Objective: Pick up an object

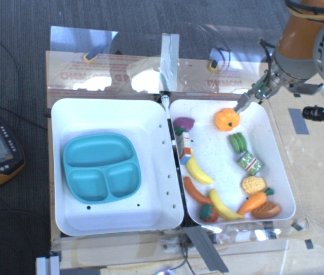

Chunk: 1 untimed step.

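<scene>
My end effector sits at the upper right corner of the right bin, its tip just above and to the right of the orange toy pumpkin. I cannot tell whether it is apart or together; the tip is too small and dark to read. Nothing is seen clamped in it.

Right bin contents: the pumpkin near the top; a purple piece against the left wall; a green ridged piece below the pumpkin; a green-and-white can; a corn cob; a carrot; a brown piece at the lower right; two bananas and; an orange sausage shape between them.

Left bin: a teal compartment tray lying flat.

Both bins rest side by side on the counter.
</scene>
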Each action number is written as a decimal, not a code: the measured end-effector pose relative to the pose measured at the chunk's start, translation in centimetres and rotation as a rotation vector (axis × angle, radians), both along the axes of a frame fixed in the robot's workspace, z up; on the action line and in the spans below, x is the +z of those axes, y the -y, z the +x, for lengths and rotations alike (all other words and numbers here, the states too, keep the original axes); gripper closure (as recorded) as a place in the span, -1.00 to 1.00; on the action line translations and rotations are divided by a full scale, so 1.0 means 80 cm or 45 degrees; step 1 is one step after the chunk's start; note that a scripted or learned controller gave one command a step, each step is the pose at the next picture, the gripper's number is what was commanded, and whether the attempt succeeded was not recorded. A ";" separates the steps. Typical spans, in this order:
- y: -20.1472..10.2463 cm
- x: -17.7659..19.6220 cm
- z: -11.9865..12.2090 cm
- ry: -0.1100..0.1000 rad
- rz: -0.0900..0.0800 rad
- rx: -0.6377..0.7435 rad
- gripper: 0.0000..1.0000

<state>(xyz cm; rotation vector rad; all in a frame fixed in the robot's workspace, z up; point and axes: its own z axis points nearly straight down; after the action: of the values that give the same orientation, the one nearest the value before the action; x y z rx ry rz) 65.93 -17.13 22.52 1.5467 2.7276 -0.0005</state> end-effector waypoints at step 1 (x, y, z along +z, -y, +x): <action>-0.028 -0.165 0.006 -0.006 0.001 -0.326 1.00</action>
<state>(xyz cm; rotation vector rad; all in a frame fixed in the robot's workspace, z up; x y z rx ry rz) 66.38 -14.89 9.36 1.8854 2.5114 -0.0042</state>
